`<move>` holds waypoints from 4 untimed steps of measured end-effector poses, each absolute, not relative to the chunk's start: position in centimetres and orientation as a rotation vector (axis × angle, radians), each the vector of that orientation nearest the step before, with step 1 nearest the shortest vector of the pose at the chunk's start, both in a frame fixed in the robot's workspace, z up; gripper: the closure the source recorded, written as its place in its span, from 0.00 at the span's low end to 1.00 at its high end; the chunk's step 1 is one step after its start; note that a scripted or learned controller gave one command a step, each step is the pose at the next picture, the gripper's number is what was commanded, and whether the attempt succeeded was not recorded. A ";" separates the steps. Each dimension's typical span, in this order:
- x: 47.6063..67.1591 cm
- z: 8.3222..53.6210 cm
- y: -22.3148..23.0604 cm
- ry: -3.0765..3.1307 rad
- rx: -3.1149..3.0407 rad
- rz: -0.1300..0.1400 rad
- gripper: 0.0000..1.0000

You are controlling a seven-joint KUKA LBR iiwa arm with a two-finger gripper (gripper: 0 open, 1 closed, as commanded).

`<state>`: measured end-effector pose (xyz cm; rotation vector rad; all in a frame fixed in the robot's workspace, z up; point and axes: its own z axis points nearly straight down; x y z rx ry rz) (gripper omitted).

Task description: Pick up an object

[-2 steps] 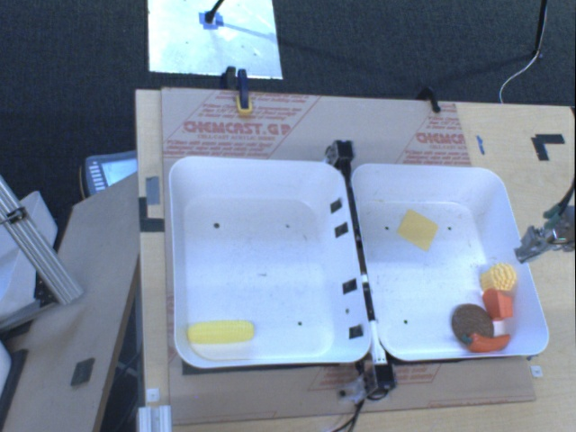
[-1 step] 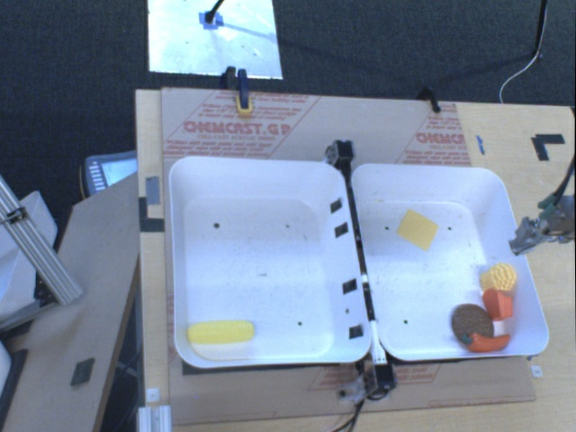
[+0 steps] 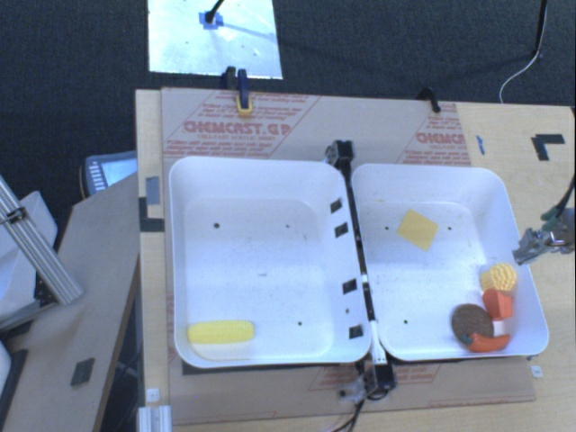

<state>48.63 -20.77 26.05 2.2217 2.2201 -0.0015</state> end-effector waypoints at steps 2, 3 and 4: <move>48.6 26.2 -20.7 2.221 2.220 -0.001 1.00; 48.8 28.2 -18.9 2.225 2.212 0.004 1.00; 48.6 25.8 -20.8 2.220 2.221 -0.001 1.00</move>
